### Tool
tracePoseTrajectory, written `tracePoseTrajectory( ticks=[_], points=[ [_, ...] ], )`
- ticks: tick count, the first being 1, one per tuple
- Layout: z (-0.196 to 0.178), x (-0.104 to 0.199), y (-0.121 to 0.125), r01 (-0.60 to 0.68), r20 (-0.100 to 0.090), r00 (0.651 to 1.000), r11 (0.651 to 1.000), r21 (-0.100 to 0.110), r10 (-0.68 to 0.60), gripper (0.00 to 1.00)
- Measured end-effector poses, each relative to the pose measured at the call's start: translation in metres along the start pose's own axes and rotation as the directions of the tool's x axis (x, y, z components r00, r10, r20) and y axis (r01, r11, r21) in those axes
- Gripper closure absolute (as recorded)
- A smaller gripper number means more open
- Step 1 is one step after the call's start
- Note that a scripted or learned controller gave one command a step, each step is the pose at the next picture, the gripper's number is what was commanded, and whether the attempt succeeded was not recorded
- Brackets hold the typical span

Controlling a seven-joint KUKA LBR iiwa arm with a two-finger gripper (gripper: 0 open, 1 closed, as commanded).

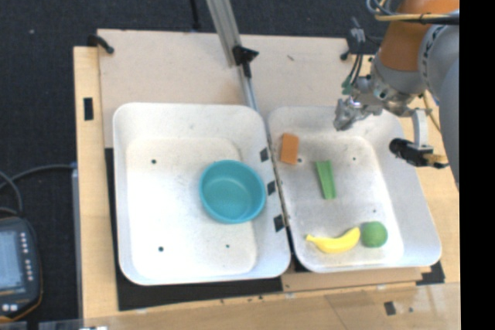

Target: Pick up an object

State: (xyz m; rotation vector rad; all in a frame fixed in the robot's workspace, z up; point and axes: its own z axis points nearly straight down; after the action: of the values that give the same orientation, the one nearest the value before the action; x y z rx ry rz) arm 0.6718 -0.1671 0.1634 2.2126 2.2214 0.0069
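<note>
Upper right of the frame: the claw (346, 115) hangs over the far rim of the right bin (402, 189), at that bin's upper edge. Whether it is spread or pressed together cannot be told at this size and angle; nothing is visibly caught in it. Above it the grey arm (437, 62) with its orange band (408, 35) comes in from the right edge, with cables looped over its top.

Right bin contents, none touching the claw:
- Orange block (289, 148), upper left of the bin, close to the dividing wall, below and left of the claw.
- Green bar (326, 179), near the bin's middle, lying roughly lengthwise, just right of and below the orange block, apart from it.
- Yellow banana (334, 242), at the near edge of the bin, curved upward at its ends.
- Green ball (373, 234), just beside the banana's right end; contact cannot be confirmed.

Left bin (155, 243), left of centre: holds a blue bowl (232, 191), upright, set toward the bin's right side near the dividing wall.

Both bins rest side by side on the table (170, 62). A metal rail (219, 0) runs slantwise from the top of the frame down to the junction between the bins. A handheld screen unit (15, 255) sits at the lower left, off the table.
</note>
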Motion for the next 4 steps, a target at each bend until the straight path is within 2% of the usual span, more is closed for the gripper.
tracePoseTrajectory(
  ticks=[1,2,4],
  points=[
    [-0.065,-0.003,0.007,0.000,0.001,1.000,1.000,-0.002,0.000,1.00],
    [-0.062,-0.005,0.007,0.002,0.002,1.000,1.000,0.004,-0.002,1.00],
    [-0.053,0.074,-0.038,0.001,-0.001,1.000,1.000,0.007,-0.001,1.00]
  ],
)
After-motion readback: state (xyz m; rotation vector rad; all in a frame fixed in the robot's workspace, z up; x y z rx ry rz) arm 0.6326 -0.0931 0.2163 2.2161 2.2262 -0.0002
